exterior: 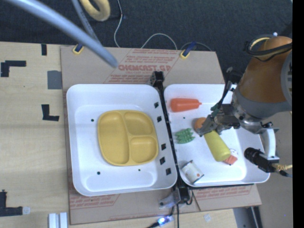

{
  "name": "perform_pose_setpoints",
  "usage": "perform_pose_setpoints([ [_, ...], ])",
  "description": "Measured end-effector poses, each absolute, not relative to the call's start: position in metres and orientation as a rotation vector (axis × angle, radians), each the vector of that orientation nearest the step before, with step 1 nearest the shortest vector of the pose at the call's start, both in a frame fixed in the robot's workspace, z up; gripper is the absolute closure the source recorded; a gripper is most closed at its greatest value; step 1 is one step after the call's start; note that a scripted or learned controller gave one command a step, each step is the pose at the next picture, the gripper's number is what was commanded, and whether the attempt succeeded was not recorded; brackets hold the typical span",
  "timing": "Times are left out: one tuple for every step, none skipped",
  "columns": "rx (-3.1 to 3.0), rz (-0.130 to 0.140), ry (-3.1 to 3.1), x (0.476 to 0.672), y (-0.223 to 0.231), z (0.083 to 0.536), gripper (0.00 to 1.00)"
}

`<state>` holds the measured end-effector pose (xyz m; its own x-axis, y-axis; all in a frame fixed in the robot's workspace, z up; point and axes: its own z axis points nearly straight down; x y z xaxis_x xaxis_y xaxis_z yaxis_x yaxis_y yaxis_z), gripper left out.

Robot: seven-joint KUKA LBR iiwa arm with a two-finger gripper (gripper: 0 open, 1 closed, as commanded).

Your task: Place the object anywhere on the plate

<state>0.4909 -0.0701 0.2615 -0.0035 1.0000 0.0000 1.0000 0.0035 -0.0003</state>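
The grey arm's end effector hung low in the right bin; whether it gripped anything could not be told. The yellow plastic bottle with an orange cap lay just beneath, slanting down-right. The yellow three-compartment plate sat leftward in the other bin.

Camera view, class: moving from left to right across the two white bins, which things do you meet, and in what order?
Yellow plate → green toy → yellow bottle. The plate lies in the left bin; the rest lie in the right bin. The carrot, cup and hand overlap these in the order, so I leave them out.
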Motion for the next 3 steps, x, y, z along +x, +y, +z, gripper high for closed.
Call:
perform_pose_setpoints([
  [-2.216, 0.001, -2.226, 0.494, -0.021, 0.262, 1.0],
  [-2.217, 0.004, -2.223, 0.498, 0.036, 0.245, 1.0],
  [-2.217, 0.006, -2.223, 0.496, 0.09, 0.226, 1.0],
])
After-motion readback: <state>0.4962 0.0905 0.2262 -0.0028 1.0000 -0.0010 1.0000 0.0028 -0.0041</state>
